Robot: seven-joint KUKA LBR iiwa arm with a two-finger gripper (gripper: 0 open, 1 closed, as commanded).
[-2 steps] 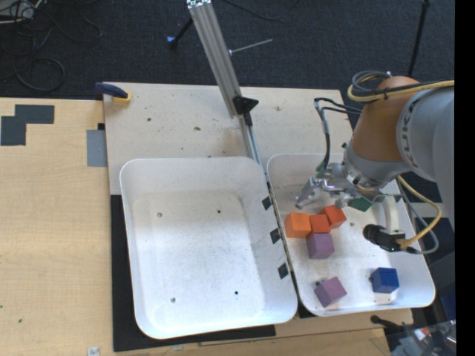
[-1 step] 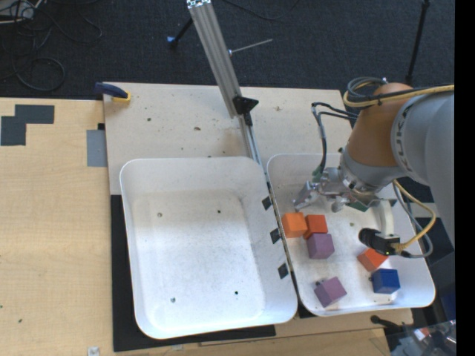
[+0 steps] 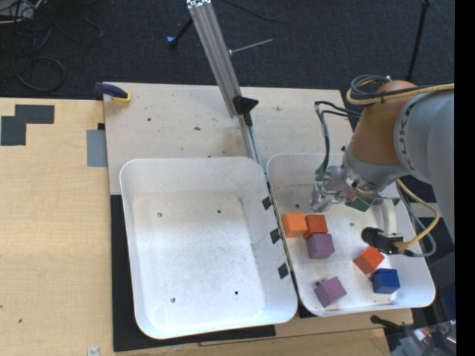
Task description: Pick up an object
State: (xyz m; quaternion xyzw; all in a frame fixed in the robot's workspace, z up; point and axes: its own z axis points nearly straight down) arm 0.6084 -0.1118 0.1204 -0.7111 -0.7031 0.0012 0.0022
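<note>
- Nearest to the camera, in the right bin, a blue cube is seen at the front right corner, and a purple cube lies to its left, near the front rim.
- A red-orange cube is placed just behind the blue cube, close to it, turned at an angle.
- A little further back, a second purple cube is found in the middle of this bin.
- Just behind it, an orange cube and a darker orange-red cube are set side by side, and they seem to be touching each other; the darker one also touches the second purple cube.
- The left bin is seen beside the right bin, larger in the view, with some small dark specks on its floor.
- The pincer is held above the back part of the right bin, just behind the two orange cubes. How far it is opened cannot be told, and no cube is seen in it.
- The grey arm with its orange band is reached in from the right, with cables hanging around the wrist.
- Behind the bins, on the pale worktop, a slanted metal rail is seen, and a small blue and yellow thing lies at the far left corner.
</note>
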